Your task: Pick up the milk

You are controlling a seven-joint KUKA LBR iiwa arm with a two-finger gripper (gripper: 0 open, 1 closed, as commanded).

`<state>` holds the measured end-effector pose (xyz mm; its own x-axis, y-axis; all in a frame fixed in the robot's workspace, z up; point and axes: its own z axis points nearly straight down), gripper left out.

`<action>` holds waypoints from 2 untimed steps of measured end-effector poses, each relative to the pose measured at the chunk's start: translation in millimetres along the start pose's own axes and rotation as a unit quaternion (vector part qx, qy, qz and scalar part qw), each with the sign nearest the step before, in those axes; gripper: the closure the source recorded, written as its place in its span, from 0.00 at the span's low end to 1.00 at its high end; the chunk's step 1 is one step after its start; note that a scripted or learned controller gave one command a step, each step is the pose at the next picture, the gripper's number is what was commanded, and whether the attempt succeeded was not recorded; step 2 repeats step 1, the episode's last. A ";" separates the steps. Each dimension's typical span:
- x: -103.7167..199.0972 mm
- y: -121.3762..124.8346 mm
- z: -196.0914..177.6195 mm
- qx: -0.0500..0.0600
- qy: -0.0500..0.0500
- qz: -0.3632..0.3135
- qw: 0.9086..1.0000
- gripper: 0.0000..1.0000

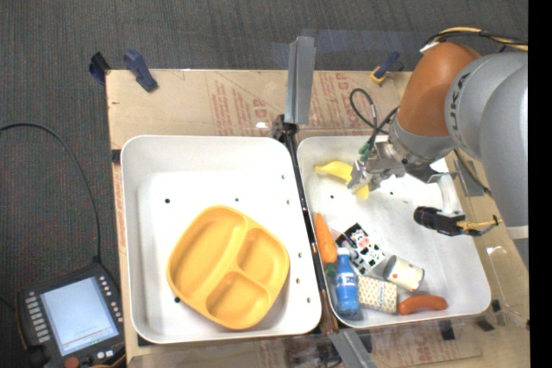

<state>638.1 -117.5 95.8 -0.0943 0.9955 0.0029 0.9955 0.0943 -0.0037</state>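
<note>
The hand (369,174) hangs low over the far part of the right bin (470,267), just above a yellow banana (335,171); whether it is open or closed I cannot tell. The milk (363,245), a cow-spotted carton, lies nearer the front of that bin, between an orange carrot (325,238) and a white cup (400,273), beside a blue bottle (346,281). The left bin (151,164) holds a yellow divided plate (228,266).
</note>
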 end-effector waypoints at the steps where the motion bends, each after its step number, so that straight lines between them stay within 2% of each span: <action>1: 37.4 3.4 -73.1 -0.001 -0.001 0.026 1.000 1.00; 2: 37.4 3.4 -73.1 -0.001 -0.001 0.026 1.000 1.00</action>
